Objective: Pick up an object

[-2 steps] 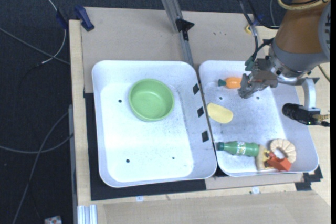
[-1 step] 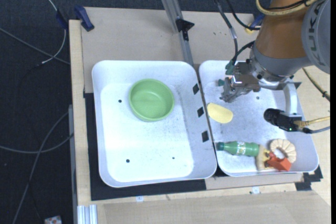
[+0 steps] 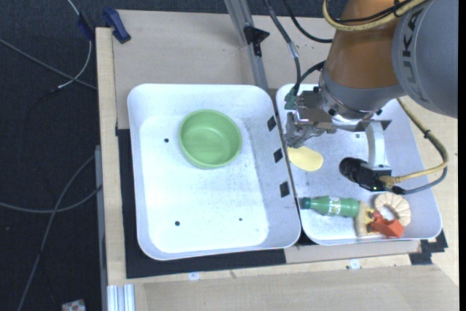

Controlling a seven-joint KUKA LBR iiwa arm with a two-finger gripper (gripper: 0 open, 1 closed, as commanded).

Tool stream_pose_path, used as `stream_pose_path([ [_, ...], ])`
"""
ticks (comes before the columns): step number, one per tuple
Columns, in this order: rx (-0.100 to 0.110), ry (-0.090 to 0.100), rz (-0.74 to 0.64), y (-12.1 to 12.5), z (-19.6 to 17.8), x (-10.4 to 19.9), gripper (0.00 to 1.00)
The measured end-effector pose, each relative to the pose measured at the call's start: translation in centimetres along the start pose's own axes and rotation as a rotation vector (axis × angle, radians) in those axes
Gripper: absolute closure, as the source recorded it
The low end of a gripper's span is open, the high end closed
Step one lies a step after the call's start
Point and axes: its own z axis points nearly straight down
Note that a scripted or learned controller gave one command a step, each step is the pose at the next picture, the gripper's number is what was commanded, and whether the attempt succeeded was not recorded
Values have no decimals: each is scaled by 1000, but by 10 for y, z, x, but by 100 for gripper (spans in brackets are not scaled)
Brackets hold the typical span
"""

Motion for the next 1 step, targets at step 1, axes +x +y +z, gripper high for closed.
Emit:
stream_pose_path([
  [1,2,-2,0,-19,-3,54,100],
])
